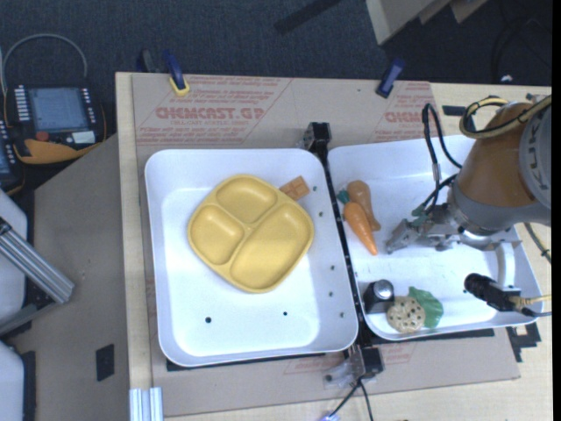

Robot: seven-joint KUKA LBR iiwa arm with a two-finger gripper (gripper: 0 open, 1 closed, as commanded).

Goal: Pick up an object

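Observation:
The right bin (403, 169) holds an orange toy carrot (362, 229) with a paler orange piece (360, 196) beside its top. A chocolate-chip cookie (405, 314), a green leafy piece (430, 303) and a small black and silver round item (379, 293) lie near the front wall. My gripper (400, 236) is low in this bin, just right of the carrot's tip and pointing left at it. Nothing shows in its grasp.
The left bin (175, 261) holds a yellow divided plate (252, 231), with a small brown block (295, 187) at the plate's upper right corner. The arm's grey and orange body (495, 178) covers the right bin's right side, and a black part (487, 290) juts out near the front right.

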